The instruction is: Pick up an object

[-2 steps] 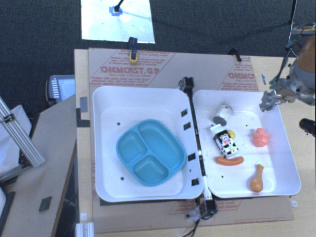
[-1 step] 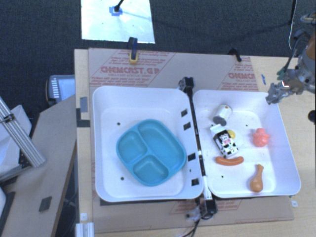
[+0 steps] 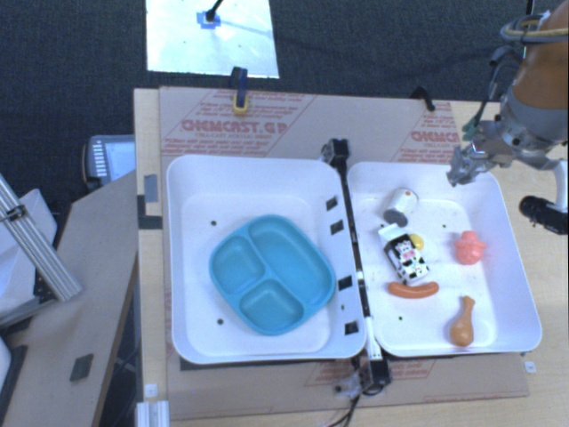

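Toy hot dog (image 3: pixel 413 288), reddish-orange and skinny, is lying flat in the right bin (image 3: pixel 514 238), lower middle of the frame, just below a cow-print carton (image 3: pixel 405 254). Gripper (image 3: pixel 464 169) is hovering over that bin's upper right corner; can't tell its grip state.

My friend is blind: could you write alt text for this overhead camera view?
A robot gripper hovers over the far edge of the right bin, which holds a hot dog, drumstick, pink toy and cow-patterned carton. The left bin holds a blue divided plate.
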### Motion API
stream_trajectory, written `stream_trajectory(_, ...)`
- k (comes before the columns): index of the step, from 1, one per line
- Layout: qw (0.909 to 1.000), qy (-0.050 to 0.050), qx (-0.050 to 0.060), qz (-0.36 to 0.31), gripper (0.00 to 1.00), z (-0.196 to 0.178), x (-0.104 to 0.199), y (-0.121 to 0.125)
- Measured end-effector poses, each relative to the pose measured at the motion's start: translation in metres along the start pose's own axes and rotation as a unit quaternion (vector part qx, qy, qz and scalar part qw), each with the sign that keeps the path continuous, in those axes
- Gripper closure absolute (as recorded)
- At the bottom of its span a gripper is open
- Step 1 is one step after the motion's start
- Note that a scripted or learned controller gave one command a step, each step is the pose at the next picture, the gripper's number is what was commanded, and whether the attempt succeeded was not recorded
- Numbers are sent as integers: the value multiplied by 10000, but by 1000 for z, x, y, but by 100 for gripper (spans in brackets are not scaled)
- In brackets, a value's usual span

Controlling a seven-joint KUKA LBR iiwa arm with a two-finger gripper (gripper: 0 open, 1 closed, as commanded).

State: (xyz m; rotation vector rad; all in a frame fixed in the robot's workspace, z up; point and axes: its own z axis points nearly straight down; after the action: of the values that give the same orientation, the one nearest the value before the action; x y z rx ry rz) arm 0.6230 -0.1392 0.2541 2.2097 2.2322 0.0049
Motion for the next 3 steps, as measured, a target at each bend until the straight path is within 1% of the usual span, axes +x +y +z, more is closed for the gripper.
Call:
stream_trajectory(2, 10000, 1, 1, 0, 100, -9, 106, -13)
stream_trajectory(3, 10000, 1, 9, 5, 100, 5, 152, -14)
